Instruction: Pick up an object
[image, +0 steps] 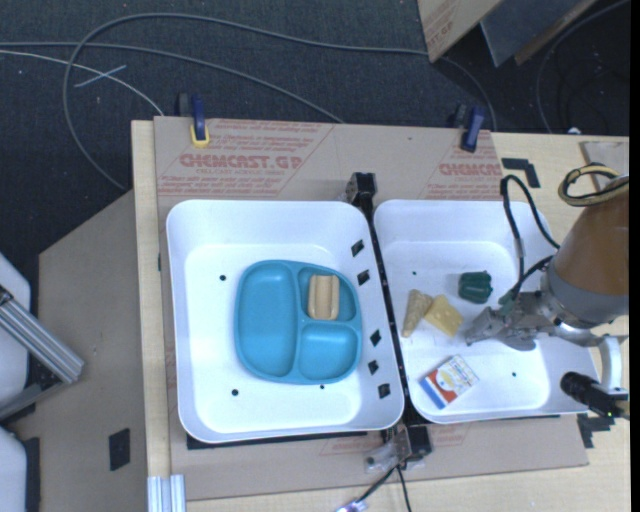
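In the right bin (520, 395) lie a dark green object (475, 287), two yellow wedge-shaped pieces (432, 314) and a small red, white and blue packet (449, 381). My gripper (482, 328) hangs low over the middle of this bin. It is just right of the yellow pieces, below the green object and above the packet. Nothing shows held in it. In the left bin (200, 300) a blue divided plate (272, 330) carries a tan block (323, 296) in its upper right compartment.
The grey arm with its orange band (592, 255) covers the right bin's right side, and a black cable (515, 225) loops over its far part. Black clips (362, 188) join the bins along the middle divider. Cardboard lies under both bins.
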